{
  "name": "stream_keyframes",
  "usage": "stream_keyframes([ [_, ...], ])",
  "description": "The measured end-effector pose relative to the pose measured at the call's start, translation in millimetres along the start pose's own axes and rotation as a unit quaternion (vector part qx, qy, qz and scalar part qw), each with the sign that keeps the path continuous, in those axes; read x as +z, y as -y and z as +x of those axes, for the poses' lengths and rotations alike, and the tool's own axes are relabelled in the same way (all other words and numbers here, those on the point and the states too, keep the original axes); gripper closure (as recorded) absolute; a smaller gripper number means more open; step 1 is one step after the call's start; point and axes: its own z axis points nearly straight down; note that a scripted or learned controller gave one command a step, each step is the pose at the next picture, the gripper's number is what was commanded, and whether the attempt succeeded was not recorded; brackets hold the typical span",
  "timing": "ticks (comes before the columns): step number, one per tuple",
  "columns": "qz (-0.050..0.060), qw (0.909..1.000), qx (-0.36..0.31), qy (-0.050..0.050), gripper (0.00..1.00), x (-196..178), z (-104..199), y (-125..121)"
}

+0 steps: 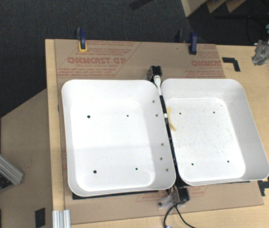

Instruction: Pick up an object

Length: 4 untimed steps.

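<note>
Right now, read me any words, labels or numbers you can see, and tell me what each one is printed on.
"CHEMCAST GP": red print on the brown board under the bins, near the top left.
"CHEMCAST", cut off by the right bin: the same red print near the top right of the board.
Smaller red lines under both: too blurred to read.
No print can be made out on the bins.

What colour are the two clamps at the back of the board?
Blue clamps, seen in the camera view.
</note>
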Motion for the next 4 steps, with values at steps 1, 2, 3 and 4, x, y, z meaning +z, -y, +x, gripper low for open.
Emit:
stream_keyframes([
  [1,0.008,0.9999,-0.006,-0.006,1.0,89.0,100.9,29.9],
  [2,0.0,1.0,-0.004,-0.002,1.0,52.8,107.3,0.9],
  [3,-0.005,1.0,-0.005,-0.002,1.0,-73.0,148.1,-1.6],
  [4,0.008,0.9999,-0.006,-0.004,1.0,38.1,210.7,2.2],
])
